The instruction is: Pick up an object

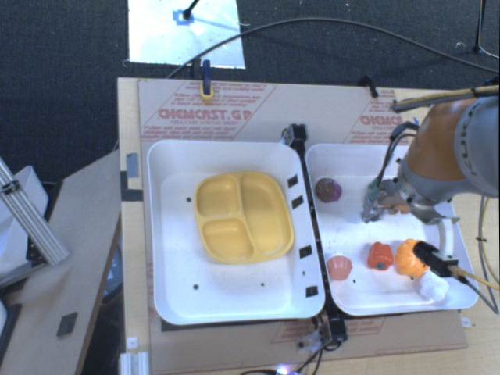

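Dark carpet around my surface (195,108). Left bin (168,233) — yellow tray (242,216). Right bin (351,291) — purple ball (327,189), red pepper (380,255) (beside orange toy (408,258)). Hand (376,206) low; finger state, I cannot tell.

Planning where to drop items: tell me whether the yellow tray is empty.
Empty: the yellow three-compartment plastic tray in the left white bin shows bare compartments.

arm (457,151) cut off at right edge, gripper (377,207) fingers too blurred to read
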Tool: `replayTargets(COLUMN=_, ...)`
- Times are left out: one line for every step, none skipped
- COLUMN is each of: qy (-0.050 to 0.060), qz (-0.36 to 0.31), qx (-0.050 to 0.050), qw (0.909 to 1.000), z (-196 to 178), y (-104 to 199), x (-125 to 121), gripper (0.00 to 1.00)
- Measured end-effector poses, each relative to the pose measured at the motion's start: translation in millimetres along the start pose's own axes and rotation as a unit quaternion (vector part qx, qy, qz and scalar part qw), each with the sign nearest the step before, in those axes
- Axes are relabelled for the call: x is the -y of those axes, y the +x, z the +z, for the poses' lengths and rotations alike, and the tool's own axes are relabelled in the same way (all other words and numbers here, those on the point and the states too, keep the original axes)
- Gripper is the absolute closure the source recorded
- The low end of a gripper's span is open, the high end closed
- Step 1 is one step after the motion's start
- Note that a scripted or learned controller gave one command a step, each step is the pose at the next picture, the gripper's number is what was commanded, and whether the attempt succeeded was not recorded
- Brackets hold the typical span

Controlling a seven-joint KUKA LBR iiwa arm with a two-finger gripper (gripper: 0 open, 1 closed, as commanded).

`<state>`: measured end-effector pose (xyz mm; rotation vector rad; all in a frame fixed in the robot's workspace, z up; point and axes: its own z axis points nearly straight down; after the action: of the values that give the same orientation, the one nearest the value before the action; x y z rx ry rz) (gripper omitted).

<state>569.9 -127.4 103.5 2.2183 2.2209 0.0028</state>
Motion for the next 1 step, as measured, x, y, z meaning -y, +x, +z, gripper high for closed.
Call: replayTargets(qy=-0.001, qz=-0.001, qx=0.000, qw=1.0000, z=-63.7, y=2.5, x=-1.3, gripper=1.00)
